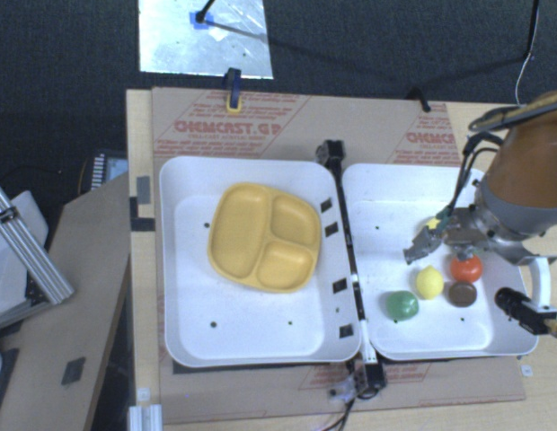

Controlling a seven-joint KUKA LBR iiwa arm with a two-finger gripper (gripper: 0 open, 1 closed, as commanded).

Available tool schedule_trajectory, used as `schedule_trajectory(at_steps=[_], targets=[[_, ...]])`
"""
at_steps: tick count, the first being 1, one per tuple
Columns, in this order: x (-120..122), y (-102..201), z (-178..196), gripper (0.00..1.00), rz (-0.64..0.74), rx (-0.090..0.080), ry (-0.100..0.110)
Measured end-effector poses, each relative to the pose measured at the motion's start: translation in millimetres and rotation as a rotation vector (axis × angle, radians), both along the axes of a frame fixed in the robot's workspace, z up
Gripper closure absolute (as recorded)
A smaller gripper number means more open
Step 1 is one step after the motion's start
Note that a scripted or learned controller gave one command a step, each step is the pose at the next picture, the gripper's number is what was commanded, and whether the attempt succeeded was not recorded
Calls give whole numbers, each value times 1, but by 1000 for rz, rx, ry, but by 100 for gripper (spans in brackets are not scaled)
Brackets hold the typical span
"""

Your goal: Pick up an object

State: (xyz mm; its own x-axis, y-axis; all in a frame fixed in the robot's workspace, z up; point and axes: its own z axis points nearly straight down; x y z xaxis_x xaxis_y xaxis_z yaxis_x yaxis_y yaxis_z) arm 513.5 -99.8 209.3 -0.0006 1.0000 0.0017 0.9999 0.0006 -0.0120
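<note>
In the right bin [386, 214], four small things lie close together near the front: a green ball-like piece [402, 305], a yellow lemon-like piece [429, 283], a red tomato-like piece [465, 268] and a brown round piece [461, 294]. My gripper [424, 244] hangs low over the bin just above and left of the yellow piece, reaching in from the right. I see nothing held in it. The arm's orange band and grey wrist cover the bin's right side.
The left bin [184, 321] holds a yellow divided plate [263, 236] in its middle. A black divider with clips [343, 241] runs between the two bins. The back half of the right bin is bare white floor.
</note>
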Motion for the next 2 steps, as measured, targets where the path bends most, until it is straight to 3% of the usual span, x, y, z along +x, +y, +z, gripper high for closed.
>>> schedule_trajectory(at_steps=[1, 2], targets=[[3, 0, 6, 0, 3, -2, -13], [-5, 7, -51, 0, 0, -1, -8]])
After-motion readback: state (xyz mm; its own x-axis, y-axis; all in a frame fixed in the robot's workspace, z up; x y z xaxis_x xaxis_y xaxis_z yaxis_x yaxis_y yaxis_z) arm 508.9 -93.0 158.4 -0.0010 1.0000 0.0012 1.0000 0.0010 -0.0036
